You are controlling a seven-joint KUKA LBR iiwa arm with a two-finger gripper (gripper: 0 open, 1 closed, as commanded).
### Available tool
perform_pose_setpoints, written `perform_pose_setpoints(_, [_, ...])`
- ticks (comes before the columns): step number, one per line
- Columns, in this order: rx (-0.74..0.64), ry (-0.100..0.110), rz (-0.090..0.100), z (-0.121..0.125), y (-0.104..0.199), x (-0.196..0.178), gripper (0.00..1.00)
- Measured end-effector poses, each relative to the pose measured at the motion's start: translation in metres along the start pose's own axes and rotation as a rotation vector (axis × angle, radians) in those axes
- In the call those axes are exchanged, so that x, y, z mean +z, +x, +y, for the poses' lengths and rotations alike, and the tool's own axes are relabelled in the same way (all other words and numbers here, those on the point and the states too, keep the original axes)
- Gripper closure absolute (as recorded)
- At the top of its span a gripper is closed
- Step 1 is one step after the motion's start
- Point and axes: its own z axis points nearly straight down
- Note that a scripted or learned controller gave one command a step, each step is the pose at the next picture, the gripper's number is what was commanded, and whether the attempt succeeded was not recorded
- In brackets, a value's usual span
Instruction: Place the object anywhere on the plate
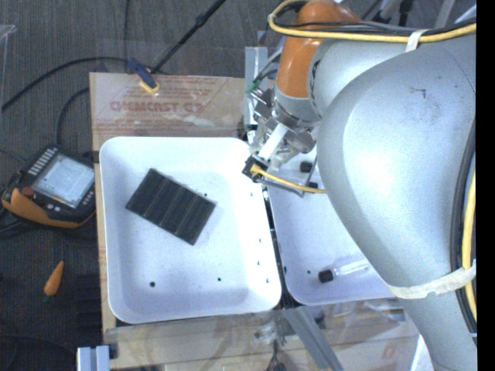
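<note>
Progress seems nil to us: the capped clear tube (345, 270) lies in the right bin (300, 238), well apart from the dark ribbed plate (170, 205) in the left bin (155, 273), we cannot tell whether the gripper (282, 144) above their seam is open or holds anything, and cardboard (170, 103) and grey carpet (46, 52) lie around.
</note>
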Motion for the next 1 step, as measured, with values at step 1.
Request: perform_pose_setpoints(1, [0.478, 0.003, 0.002, -0.0541, 0.0327, 0.0, 1.0])
